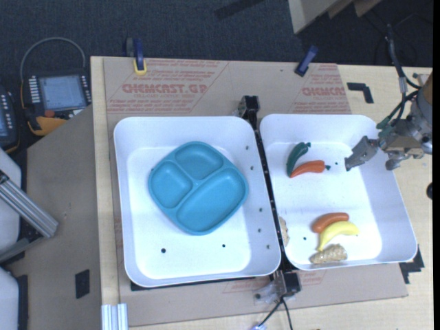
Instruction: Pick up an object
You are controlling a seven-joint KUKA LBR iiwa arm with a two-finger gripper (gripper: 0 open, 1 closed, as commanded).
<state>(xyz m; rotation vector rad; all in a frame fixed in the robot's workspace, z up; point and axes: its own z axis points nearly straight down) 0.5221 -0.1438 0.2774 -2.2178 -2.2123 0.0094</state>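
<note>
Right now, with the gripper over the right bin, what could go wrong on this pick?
The green pepper and orange pepper touch, so closing on one may nudge or drag the other. The gripper hangs near the right bin's far edge, apart from both, so a straight descent would likely grab nothing.

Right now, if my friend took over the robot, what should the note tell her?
Gripper: over the right bin, near its upper right; nothing seen between its fingers.
Right bin: green pepper and orange pepper at the top, side by side, left of the gripper. Orange piece, banana and a beige piece near the bottom.
Left bin: blue plate.
Done: nothing picked yet.
Left: grab one thing and lift it.
</note>
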